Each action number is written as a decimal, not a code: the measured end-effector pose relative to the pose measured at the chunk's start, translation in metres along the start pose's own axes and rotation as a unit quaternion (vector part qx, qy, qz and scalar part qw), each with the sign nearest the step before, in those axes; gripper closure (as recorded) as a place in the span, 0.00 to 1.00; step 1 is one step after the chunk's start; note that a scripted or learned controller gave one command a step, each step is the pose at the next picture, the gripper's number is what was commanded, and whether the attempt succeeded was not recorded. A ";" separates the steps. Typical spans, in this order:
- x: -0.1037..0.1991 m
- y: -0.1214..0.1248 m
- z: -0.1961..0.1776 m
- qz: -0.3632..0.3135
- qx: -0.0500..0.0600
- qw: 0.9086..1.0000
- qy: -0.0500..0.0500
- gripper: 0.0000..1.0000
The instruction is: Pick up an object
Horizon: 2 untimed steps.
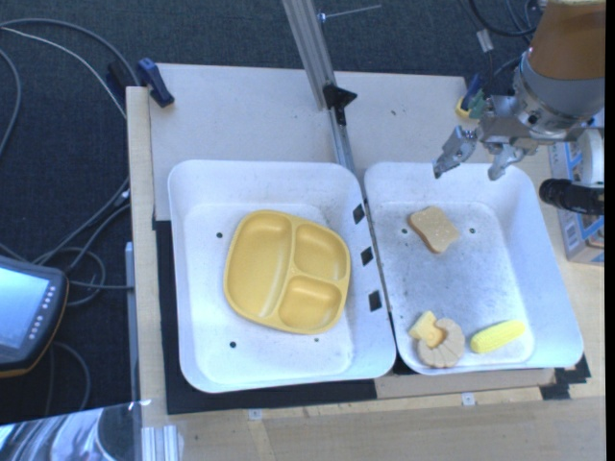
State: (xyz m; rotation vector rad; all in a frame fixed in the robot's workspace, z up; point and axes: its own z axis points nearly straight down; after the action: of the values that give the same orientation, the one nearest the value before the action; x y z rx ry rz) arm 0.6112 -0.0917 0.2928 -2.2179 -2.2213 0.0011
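Arm: the grey arm with its orange band entered from the right and stood above the far edge of the right bin [553, 286].
Hand: the hand [473, 165] hung over the bin's far rim, its two fingers spread apart with nothing between them.
Candidate objects: a tan bread-like slice [433, 229] lay in the far half of the right bin, nearest the hand; a yellow corn cob [497, 335] lay at the near right corner; a round biscuit-like piece [443, 347] with a small yellow chunk [424, 328] touching it lay just beside the cob.
Left bin: the left bin [192, 257] carried a yellow compartment plate [285, 272], well apart from the hand.
Tabletop: the tabletop [240, 113] bore both bins side by side.
Progress: judged from this layout, no object had been grasped or lifted; all pieces rested on the bin floors.
Remaining: the hand had yet to descend onto a piece, close on it and raise it; the bread-like slice appeared the likeliest target.
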 end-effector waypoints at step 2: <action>-0.002 -0.001 0.063 0.001 0.003 1.000 0.000 0.00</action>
State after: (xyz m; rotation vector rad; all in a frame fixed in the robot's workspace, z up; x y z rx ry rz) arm 0.6096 -0.0941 0.2298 -2.2165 -2.2166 0.0083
